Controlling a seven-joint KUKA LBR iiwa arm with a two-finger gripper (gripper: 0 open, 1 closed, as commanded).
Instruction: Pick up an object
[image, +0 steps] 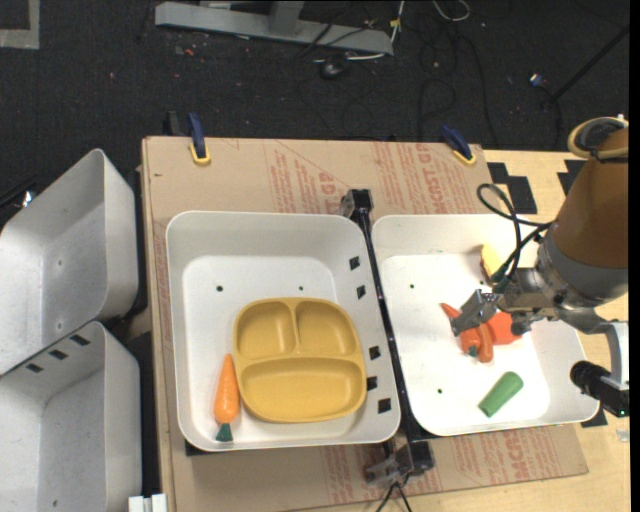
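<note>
In the right bin (432, 236), an orange-red toy (477, 337) lies near the middle. My gripper (487, 306) hangs right over the toy's upper end, low in the bin, and its dark body covers part of the toy. I cannot tell whether it touches the toy. A green cylinder-like piece (500, 393) rests closer to the bin's front, apart from the gripper. A pale yellow object (491, 260) sits at the back of the bin, partly hidden behind the cables and the arm (598, 225).
The left bin (200, 262) holds a yellow divided plate (299, 359) with an orange carrot (227, 390) lying along its left side. A black divider (376, 300) runs between the two bins. Grey trays (60, 300) stand off the bench at the left.
</note>
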